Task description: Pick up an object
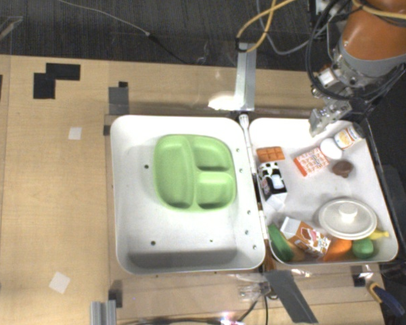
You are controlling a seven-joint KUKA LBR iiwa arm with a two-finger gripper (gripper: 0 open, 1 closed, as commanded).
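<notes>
Pincer (325,118) above right bin's (294,126) far edge

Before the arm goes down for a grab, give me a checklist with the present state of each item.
1. Gripper above the right bin: ok, it hangs over the bin's far edge.
2. Nothing carried yet: cannot tell, the fingertips are too small to read.
3. Things within reach in the right bin: ok, a small bottle, an orange carton and a brown ball lie just below the gripper.
4. Free room around a target: not ok along the near edge, where the white lidded bowl crowds the packets and toy vegetables.
5. Left bin: ok, it holds a green divided tray.
</notes>
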